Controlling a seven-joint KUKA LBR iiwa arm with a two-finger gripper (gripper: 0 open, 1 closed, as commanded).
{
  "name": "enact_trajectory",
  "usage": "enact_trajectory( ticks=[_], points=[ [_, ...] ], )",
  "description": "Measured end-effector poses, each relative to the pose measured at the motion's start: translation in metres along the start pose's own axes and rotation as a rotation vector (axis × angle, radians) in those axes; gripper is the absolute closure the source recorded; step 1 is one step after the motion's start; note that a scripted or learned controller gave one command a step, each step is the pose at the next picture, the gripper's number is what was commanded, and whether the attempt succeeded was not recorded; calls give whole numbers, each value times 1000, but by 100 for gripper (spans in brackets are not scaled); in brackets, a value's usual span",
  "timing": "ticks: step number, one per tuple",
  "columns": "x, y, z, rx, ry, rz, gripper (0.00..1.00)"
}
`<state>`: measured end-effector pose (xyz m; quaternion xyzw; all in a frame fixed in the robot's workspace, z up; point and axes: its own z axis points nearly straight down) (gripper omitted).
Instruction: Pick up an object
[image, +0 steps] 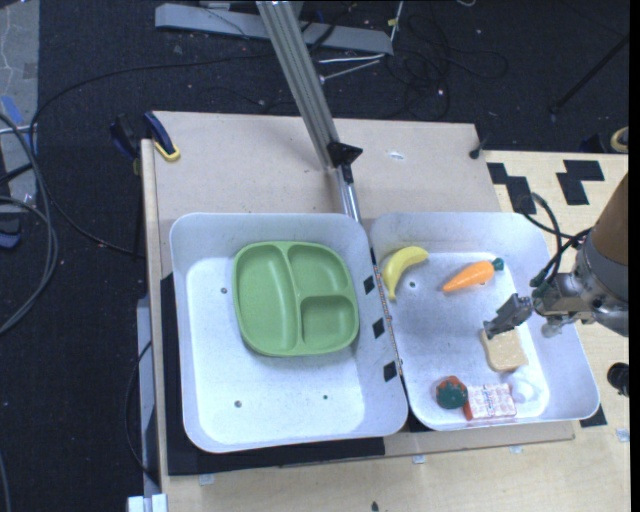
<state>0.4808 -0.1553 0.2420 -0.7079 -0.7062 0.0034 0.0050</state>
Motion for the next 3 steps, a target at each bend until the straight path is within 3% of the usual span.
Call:
enact_trajectory(
  ticks=[1, 3],
  points=[
    [0, 2, -6, -11, -2, -3, 0],
    [-3, -1, 108, -6, -1, 0, 0]
  ],
)
